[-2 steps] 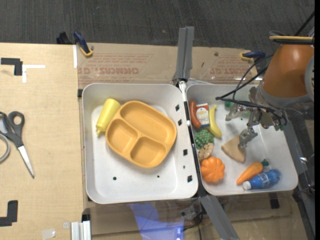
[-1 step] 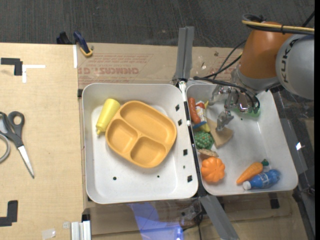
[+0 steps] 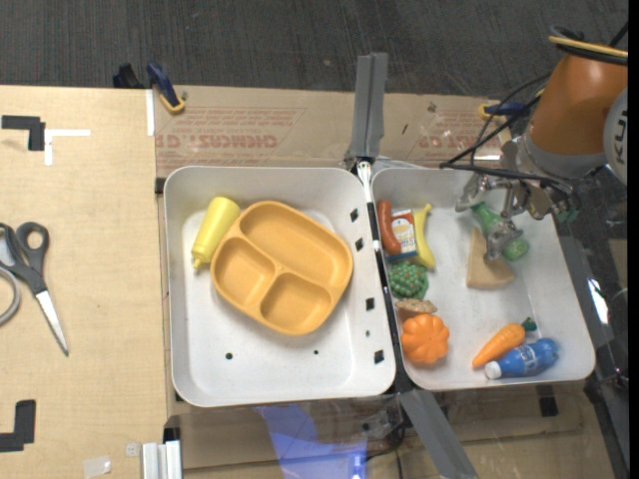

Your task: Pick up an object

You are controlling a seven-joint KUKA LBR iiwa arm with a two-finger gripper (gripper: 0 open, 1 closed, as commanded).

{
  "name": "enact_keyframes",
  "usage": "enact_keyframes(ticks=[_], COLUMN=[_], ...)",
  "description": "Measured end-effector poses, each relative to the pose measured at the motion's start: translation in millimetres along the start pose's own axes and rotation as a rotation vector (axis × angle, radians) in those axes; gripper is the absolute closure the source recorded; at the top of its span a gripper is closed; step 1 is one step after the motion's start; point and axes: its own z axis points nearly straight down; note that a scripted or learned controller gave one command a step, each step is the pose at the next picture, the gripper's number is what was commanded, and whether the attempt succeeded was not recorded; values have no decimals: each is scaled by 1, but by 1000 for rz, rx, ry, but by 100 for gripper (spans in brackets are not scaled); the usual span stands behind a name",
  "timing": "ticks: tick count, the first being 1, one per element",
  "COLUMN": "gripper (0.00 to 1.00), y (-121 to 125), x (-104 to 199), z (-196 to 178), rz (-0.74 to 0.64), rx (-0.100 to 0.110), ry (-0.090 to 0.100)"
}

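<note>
Gripper (image 3: 496, 230) hanging low at two o'clock in right bin (image 3: 564, 362), over tan wedge (image 3: 487, 267) and a green piece (image 3: 513, 248); finger spread impossible to tell; risk of a glancing close, nudging the wedge aside or catching two things together.
</note>
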Motion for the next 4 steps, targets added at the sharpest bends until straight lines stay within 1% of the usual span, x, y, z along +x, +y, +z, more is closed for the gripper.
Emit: enact_keyframes(ticks=[1, 2, 3, 4], gripper=[0, 100, 0, 0], y=[1, 0, 0, -21], x=[8, 6, 6, 5], z=[0, -13, -13, 1], rz=[-174, -171, -171, -190], rx=[-2, 1, 0, -15], ry=[0, -7, -7, -1])
